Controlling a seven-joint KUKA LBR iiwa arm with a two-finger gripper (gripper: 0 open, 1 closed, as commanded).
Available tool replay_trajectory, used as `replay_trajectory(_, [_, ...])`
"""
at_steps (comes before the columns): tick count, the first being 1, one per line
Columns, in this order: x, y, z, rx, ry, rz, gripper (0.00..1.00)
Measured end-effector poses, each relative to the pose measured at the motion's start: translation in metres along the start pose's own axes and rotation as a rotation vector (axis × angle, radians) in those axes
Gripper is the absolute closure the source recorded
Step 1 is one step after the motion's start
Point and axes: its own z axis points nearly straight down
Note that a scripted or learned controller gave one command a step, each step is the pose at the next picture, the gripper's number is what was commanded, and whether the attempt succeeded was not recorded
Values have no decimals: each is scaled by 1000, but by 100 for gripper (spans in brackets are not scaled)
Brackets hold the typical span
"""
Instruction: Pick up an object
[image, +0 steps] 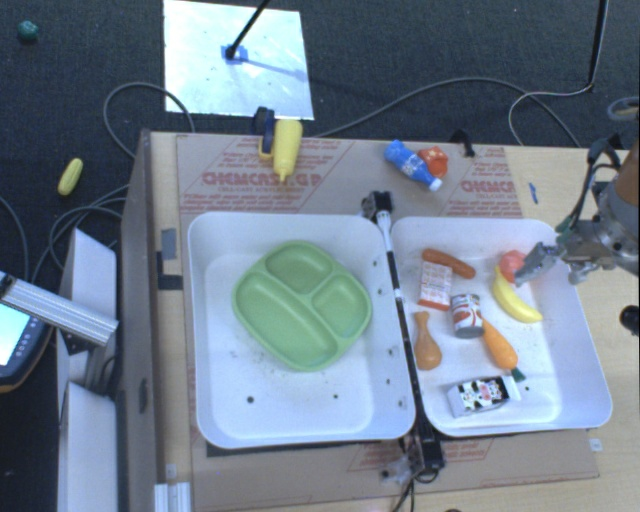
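Nearest us the small carton (484, 393) lies at six o'clock of the right bin (585, 385), and the banana (516, 299) lies untouched under our claw (545, 258), so nothing is picked yet; claw fingers cannot be judged.

The gripper (541, 262) hangs over the right bin (590, 385), just beside a banana (515, 301) and a red fruit (511, 263). A hot dog (449, 263), can (466, 314), carrot (499, 346) and milk carton (484, 394) lie there; the left bin (215, 400) holds a green plate (302, 303)
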Motion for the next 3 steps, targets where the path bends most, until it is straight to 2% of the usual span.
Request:
replay_trajectory(1, [-14, 56, 67, 1, 0, -2, 0])
replay_trajectory(2, [-22, 83, 149, 2, 0, -2, 0])
replay_trajectory(3, [8, 104, 147, -2, 0, -2, 0])
